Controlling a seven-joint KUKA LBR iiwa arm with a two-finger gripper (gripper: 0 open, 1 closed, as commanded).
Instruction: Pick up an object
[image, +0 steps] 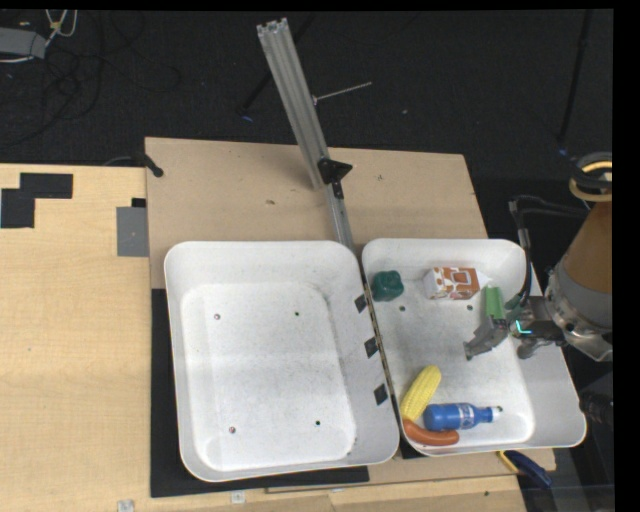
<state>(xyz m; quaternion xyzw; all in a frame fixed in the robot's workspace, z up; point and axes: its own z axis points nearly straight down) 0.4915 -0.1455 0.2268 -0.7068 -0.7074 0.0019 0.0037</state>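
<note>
Camera view: the gripper (480, 345) hangs low over the right bin (560, 425), toward its right wall.
Fingers: whether they are apart or together cannot be told; nothing shows between them.
Nearest object: a green cylinder (493, 302), just beside the gripper on the far side, long axis running roughly front to back.
Other candidates: the corn cob (420, 391) and blue bottle (458, 415) lie nearer the front; the bottle's axis runs left to right.
Judgement: the green cylinder needs the shortest reach.
</note>
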